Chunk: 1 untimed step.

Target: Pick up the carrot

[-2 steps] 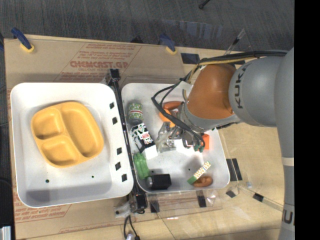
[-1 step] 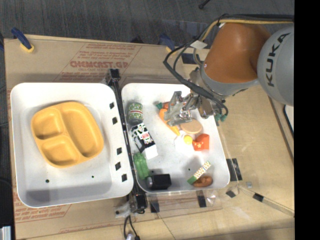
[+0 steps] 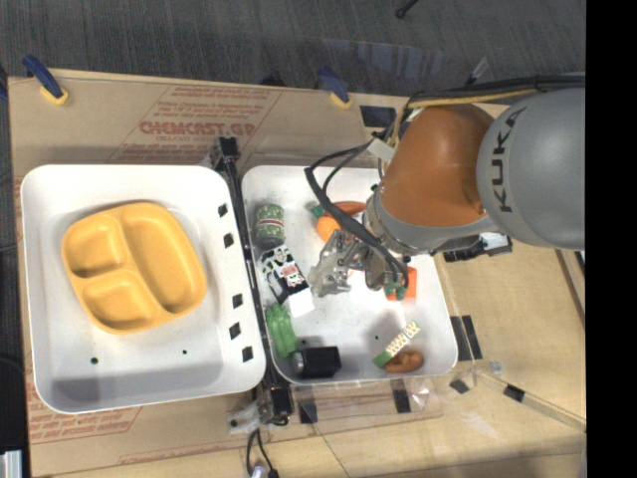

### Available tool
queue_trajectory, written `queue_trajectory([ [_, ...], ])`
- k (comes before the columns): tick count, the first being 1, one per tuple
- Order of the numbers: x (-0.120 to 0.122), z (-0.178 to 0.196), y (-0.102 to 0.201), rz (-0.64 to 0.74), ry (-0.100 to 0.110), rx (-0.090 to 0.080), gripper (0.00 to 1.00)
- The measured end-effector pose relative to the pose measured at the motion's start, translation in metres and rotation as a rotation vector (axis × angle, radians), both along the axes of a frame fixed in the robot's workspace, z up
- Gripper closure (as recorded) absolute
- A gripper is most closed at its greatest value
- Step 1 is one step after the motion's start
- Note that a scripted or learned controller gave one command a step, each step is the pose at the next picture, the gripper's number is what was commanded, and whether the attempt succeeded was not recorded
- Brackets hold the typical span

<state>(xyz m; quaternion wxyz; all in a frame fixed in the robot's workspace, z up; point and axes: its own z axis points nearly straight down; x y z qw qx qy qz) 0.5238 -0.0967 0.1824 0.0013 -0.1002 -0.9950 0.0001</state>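
The carrot [image 3: 331, 222] is an orange piece near the back of the right bin [image 3: 438, 339], partly hidden under the arm's wrist and black cables. My gripper [image 3: 338, 269] hangs over the middle of that bin, just in front of the carrot and apart from it. Its metal tip points down toward the bin floor beside a black and white carton [image 3: 284, 272]. I see nothing held in it. The big orange and grey wrist [image 3: 438, 172] covers the bin's back right part.
The right bin also holds a green can [image 3: 267, 222], a green packet [image 3: 281, 329], a black box [image 3: 317, 359], a brown snack with a label [image 3: 401, 348] and an orange and green item [image 3: 402, 286]. A yellow divided plate [image 3: 134, 264] lies in the left bin [image 3: 50, 366].
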Motion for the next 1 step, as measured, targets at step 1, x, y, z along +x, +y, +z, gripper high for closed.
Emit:
queue_trajectory([
  [1, -0.0007, 0.0616, 0.0266, 0.555, -0.01, -0.002, 1.0],
])
